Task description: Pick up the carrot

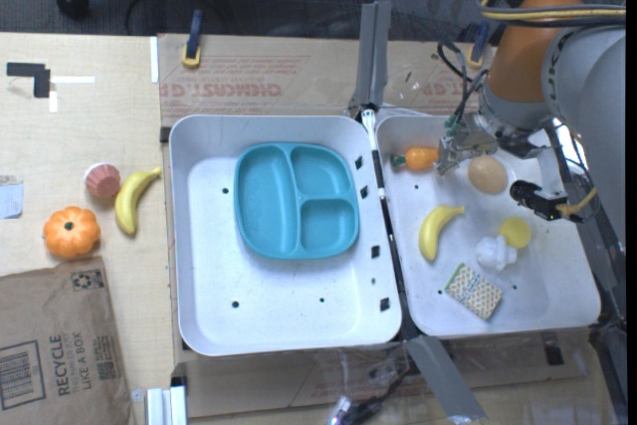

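Note:
The carrot, a short orange piece with a green tip, lies at the back left of the right bin. My gripper hangs low just to the carrot's right, close to it or touching its end. The wrist and cables above hide the gripper's tips. Nothing visibly sits inside the gripper.
The right bin also holds a beige egg, a banana, a yellow lemon, a white crumpled piece and a patterned sponge. A teal divided plate lies in the left bin. A banana, pumpkin and cupcake sit on the bench.

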Motion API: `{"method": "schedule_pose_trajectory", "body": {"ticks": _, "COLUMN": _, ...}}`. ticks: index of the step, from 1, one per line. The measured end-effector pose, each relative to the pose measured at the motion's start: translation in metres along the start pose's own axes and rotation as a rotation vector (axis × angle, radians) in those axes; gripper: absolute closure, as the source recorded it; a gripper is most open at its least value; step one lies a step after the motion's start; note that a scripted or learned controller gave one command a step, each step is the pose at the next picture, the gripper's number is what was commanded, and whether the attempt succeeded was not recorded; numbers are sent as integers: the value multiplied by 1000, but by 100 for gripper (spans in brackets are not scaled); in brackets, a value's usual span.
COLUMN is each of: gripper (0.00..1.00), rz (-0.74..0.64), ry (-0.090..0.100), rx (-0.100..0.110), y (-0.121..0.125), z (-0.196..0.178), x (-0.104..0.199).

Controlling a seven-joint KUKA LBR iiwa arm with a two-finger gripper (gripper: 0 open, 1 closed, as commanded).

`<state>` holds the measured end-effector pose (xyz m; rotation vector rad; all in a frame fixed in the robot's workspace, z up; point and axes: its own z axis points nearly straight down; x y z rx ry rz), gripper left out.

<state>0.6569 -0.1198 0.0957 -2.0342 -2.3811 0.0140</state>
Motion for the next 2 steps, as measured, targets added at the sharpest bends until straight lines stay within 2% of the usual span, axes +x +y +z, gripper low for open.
{"method": "schedule_pose_trajectory", "body": {"ticks": 1, "gripper": 100, "rz": 494, "ry": 2, "rx": -7, "y": -53, "z": 7, "x": 30}}
{"method": "schedule_pose_trajectory", "body": {"ticks": 2, "gripper": 100, "rz": 744, "ry": 0, "rx": -8, "y": -40, "z": -92, "x": 98}}
